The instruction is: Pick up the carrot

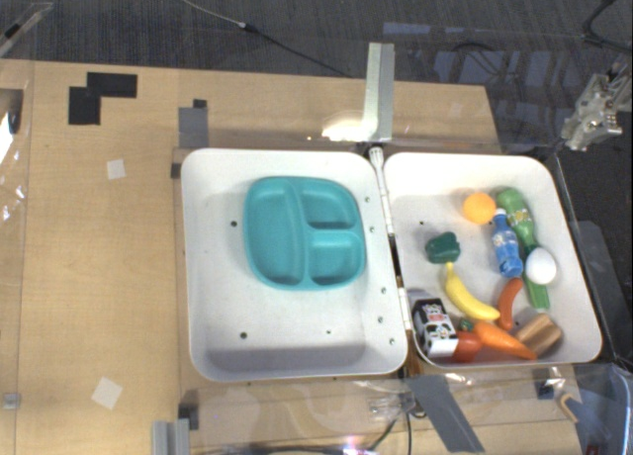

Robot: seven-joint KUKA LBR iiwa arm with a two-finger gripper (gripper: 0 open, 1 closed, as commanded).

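carrot (500,339): a smooth orange plastic cone lying on its side at the near edge of the right bin (564,208), its point toward the right, touching a small red piece (465,348) at its blunt end and a tan cylinder (540,333) at its tip.

from largest down: the pale wood-grain bench (89,275) carries both shallow white bins, each a rounded rectangle with a glossy moulded rim. the left bin (213,245) holds a teal plastic plate (302,232), rounded and split into three compartments. the right bin holds a crowd of toy food. a green cucumber-like piece (520,216) runs along the right side, long and slim, with a blue bottle (505,245) just beside it on the left. a curved yellow banana (465,296) lies near the middle, its lower end close to the carrot. a curved red piece (509,300) sits between the banana and the tan cylinder. a small black and white carton (432,321) stands in the near left corner. a white egg (540,267) rests against the green piece. an orange ball (480,208) sits toward the far side, and a dark green lumpy pepper (442,246) lies apart from the rest.

the gripper (596,119) hangs at the upper right, a pale metallic shape outside the bin and well apart from the carrot; whether it is wide or narrow i cannot tell.
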